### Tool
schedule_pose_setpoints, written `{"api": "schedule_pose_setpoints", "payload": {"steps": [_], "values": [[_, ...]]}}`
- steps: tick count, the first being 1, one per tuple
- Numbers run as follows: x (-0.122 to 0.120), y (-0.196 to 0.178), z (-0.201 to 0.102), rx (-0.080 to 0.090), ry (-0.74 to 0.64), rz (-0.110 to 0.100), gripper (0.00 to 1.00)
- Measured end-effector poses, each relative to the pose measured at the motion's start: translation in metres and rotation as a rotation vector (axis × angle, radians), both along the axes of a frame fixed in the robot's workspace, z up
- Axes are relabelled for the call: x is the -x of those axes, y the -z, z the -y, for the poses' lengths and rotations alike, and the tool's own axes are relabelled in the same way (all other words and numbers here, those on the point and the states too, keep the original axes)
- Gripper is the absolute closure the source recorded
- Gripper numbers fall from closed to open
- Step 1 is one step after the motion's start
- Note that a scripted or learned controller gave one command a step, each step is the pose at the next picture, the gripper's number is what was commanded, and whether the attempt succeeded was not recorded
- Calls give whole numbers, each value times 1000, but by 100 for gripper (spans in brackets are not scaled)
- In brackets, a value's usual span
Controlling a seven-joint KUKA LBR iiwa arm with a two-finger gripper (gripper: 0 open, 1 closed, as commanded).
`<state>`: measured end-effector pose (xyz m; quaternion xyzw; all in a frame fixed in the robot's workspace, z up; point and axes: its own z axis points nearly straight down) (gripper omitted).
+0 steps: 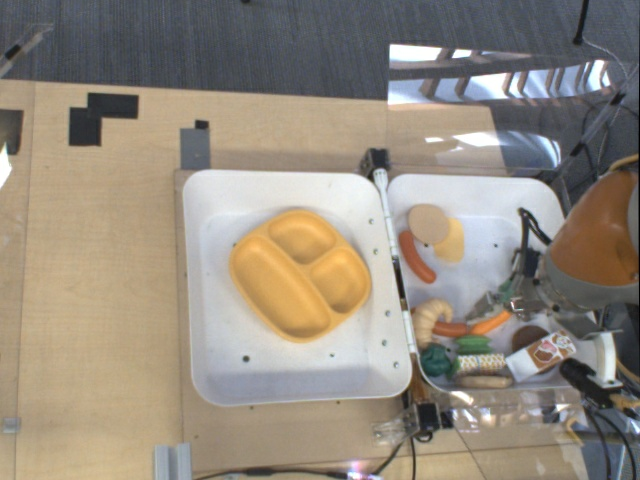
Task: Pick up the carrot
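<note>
Touching the carrot [489, 322] — claw [505, 303] low in right bin [480, 198].

The divided plate [300, 273] lies in the left bin [215, 368]. In the right bin [480, 193], the carrot [490, 322] lies at five o'clock, the sausage [417, 256] at nine o'clock of it.

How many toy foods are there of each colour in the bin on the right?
Orange: 1, the carrot
Red: 2, sausage and a red piece
Green: 2
Tan or yellow: 4
Brown: 1
Total: 10
</note>
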<state>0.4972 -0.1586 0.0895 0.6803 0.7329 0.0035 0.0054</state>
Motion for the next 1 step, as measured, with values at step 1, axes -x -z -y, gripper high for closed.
{"api": "schedule_pose_setpoints", "payload": {"steps": [1], "values": [[-4, -12, -2, -1, -5, 10, 100]]}}
